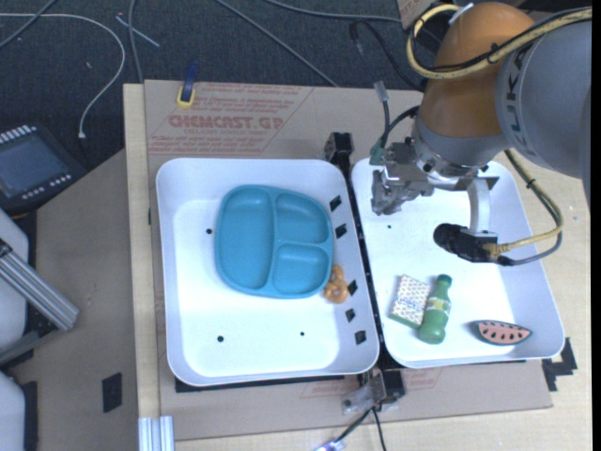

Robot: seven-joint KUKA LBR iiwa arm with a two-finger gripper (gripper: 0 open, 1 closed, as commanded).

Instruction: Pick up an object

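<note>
The gripper (387, 198) hangs at upper centre of the frame, over the right bin (535, 280); I cannot tell its state. No pick is under way. The bottle (435, 310) lies lower right, so reaching it calls for a move down-frame.

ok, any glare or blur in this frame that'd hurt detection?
Camera view: lighting even, shadows soft; the white bins run bright, near washed out, so their rims fade. Blue tray, green bottle and watermelon slice stay sharp. Arm looks slightly soft; gripper is dark and low in detail.
</note>
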